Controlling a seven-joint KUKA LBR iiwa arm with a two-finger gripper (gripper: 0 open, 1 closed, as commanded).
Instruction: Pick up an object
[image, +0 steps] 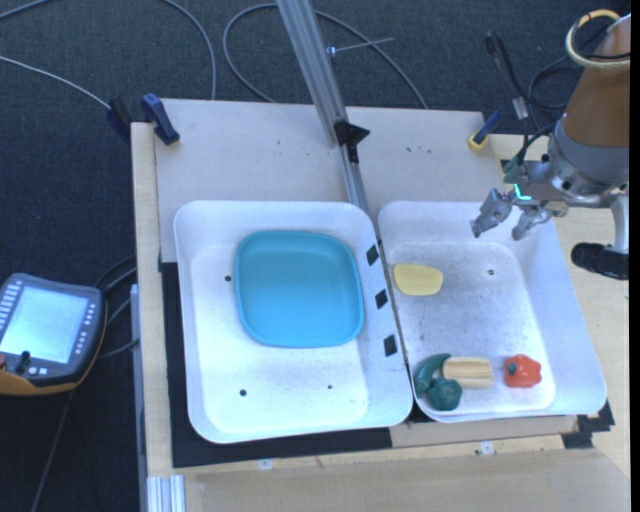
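I see my pincer (508, 220) at the upper right of the frame, over the far end of the right bin (560, 290), its two fingers parted with nothing between them. The arm (600, 110) is cut off by the frame edge. Below it lie a yellow piece (417, 280) and, along the near wall, a green item (437, 384), a tan block (468, 372) and a red pepper (521, 371). The left bin (200, 290) holds a blue plate (298, 288).

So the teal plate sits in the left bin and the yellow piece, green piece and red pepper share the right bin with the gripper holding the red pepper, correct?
Not quite: the camera view shows the gripper open over the right bin's far end, holding nothing. The red pepper lies at the near edge. The rest stands.
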